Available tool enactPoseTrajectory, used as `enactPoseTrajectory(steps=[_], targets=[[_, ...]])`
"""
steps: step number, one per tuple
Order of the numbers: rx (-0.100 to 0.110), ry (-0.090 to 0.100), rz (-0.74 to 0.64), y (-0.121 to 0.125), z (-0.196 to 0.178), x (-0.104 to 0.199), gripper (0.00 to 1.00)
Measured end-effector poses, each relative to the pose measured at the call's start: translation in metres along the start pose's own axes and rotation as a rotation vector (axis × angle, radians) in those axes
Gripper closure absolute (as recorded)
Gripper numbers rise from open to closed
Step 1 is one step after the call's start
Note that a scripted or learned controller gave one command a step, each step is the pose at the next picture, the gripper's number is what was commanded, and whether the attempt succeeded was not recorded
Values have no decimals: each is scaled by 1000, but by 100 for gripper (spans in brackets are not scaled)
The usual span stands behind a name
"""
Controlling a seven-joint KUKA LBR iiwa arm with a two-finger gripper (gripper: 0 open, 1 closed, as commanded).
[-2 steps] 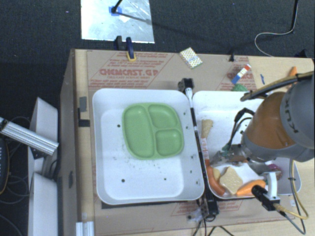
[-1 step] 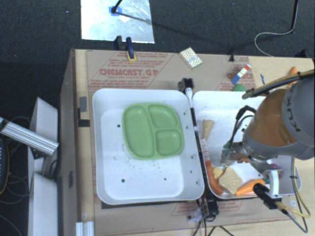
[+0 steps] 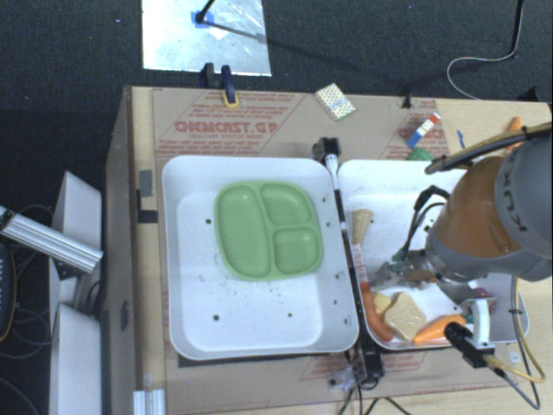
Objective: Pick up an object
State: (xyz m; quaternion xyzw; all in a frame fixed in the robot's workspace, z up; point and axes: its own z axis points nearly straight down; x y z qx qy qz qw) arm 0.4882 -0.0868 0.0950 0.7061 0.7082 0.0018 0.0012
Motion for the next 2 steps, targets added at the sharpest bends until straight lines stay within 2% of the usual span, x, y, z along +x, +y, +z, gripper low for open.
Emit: enactPoseTrajectory(steps=[1,2], targets=[[0,-5,5,-1,10,0,0],[0,-1,1,0,0,2,100]])
